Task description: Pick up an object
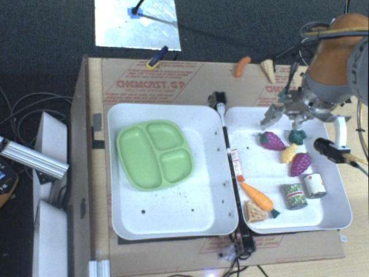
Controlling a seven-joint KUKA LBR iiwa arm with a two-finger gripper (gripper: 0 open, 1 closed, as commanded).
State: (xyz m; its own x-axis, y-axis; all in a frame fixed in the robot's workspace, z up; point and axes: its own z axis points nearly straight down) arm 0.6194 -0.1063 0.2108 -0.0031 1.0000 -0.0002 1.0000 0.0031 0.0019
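In the right bin (337,212), nearest, lie a wedge of toy food (255,212) and a carrot (258,195), then two small cans (294,195) (314,184). Farther in sit a purple grape bunch (300,164), a yellow piece (289,153), another purple bunch (272,141) and a teal object (297,136). The gripper (285,118) hangs above the far end, fingers apart, holding nothing. The left bin (121,224) bears a green divided plate (154,154).

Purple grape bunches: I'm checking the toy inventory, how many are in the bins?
2, both in the right bin: one purple grape bunch near the bin's middle, just below the pincer, the other grape bunch further right. The arm may hide more.
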